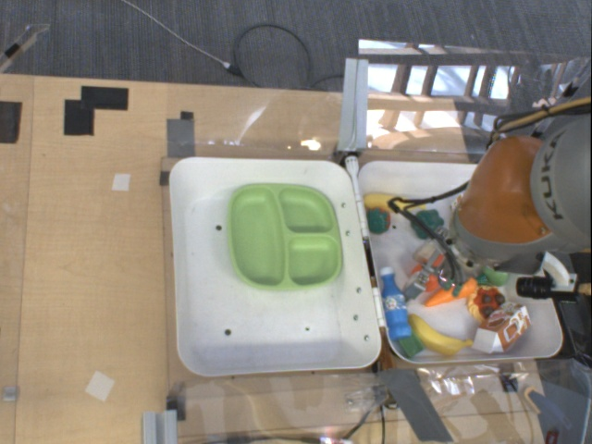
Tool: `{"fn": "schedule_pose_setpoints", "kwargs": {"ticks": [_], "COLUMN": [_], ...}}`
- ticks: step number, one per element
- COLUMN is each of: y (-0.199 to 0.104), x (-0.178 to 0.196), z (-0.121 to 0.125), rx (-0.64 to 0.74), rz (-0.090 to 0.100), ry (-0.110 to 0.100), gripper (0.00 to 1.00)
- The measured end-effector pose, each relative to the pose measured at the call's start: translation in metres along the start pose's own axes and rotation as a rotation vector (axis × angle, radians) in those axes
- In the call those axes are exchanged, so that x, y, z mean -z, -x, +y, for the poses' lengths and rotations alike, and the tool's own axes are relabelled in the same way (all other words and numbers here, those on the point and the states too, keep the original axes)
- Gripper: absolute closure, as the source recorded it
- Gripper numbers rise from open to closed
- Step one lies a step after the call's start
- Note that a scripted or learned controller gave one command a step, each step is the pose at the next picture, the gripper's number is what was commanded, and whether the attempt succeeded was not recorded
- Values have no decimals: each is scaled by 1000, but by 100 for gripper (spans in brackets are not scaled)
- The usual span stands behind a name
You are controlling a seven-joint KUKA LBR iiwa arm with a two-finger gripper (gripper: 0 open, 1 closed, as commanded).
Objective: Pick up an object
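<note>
We see a light wood bench (83,276) carrying two shallow white bins side by side, touching along their inner edges. Left bin (208,331) sits near bench centre; right bin (546,340) is at the right, partly under the arm. Black square markers (92,107) sit on the bench top at far left, plus small pale patches (121,182) on the bare wood.

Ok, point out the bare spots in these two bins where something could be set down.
Left bin: bare white floor all round the green divided plate, widest along the near edge and left side. Right bin: crowded with the banana, blue bottle and small toys under the arm; little room.
</note>
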State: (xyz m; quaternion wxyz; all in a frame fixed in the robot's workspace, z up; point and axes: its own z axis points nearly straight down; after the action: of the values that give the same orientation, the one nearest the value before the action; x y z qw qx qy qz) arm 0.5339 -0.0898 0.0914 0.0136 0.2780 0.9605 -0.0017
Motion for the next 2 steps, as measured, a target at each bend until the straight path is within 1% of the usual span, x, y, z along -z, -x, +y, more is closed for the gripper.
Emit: {"fn": "schedule_pose_setpoints", "kwargs": {"ticks": [1, 2], "y": [82, 105], "x": [45, -6], "z": [29, 58], "rx": [156, 177], "rz": [16, 15], "ry": [2, 2], "gripper": [0, 0]}}
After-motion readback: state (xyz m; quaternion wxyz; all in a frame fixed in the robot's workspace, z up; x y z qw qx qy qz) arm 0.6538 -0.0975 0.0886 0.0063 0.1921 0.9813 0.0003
